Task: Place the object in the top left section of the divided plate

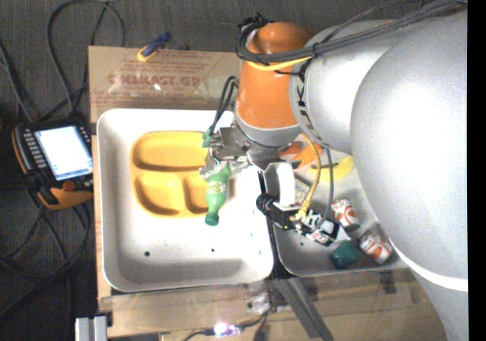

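Starting at frame left, the yellow divided plate (163,172) lies in the left white bin (114,256); its top left section sits toward the frame's upper left. At the plate's right edge hangs a green bottle (216,194), long axis near vertical in the frame, cap lowest. Just above it the tool (220,156) appears clamped on the bottle's upper end. So the target section lies left and slightly up-frame from the bottle.
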`<state>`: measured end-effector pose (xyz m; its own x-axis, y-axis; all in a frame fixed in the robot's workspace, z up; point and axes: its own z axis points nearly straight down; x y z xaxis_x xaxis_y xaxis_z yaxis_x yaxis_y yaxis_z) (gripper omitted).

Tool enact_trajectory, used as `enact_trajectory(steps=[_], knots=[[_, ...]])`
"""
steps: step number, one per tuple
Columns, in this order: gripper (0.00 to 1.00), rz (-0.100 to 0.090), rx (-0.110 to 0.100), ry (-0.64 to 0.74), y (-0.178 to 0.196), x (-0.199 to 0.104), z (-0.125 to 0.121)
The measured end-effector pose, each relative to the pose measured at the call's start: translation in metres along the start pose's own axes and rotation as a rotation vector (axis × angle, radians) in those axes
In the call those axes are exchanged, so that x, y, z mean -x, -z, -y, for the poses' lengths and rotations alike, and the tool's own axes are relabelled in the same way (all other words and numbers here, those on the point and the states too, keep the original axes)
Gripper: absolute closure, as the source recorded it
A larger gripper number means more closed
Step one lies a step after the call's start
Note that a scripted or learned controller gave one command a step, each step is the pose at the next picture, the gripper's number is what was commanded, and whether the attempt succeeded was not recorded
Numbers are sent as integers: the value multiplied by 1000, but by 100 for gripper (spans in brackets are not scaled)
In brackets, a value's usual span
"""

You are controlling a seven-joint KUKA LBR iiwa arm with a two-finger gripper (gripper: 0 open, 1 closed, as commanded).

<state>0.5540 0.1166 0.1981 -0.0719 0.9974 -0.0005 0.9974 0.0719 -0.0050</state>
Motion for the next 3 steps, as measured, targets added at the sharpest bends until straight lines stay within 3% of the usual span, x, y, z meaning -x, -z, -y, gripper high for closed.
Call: enact_trajectory(steps=[1,2,3], knots=[[100,-4,16,-135,-70,-59,37],[100,2,0,-55,23,-37,69],[100,4,1,65,12,28,2]])
